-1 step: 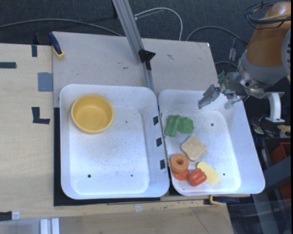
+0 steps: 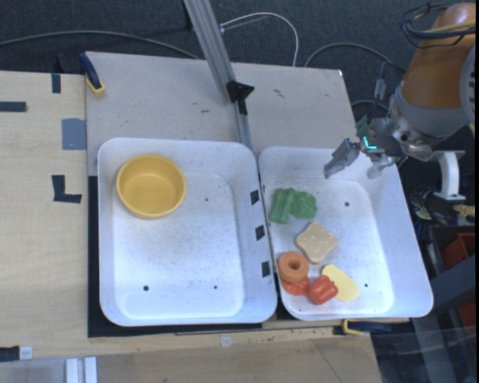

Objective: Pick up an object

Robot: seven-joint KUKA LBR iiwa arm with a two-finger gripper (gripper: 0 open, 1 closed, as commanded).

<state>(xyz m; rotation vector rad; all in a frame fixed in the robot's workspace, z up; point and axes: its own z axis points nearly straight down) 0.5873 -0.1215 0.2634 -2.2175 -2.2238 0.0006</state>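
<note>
A pale wooden bench (image 2: 32, 238) carries two shallow white bins, speckled with dark scuffs. Taking the right bin (image 2: 383, 238) as landmark: at its near edge lie a red pepper (image 2: 321, 290), a flat yellow piece (image 2: 343, 284) and an orange ring-shaped doughnut (image 2: 293, 266). Further in sits a tan bread slice (image 2: 316, 242), then a lumpy green vegetable (image 2: 291, 204). Left of it, the left bin (image 2: 176, 294) holds a smooth yellow bowl (image 2: 150, 185). Over its far edge hangs the gripper (image 2: 358, 159), fingers spread, holding nothing. No writing is legible.
</note>
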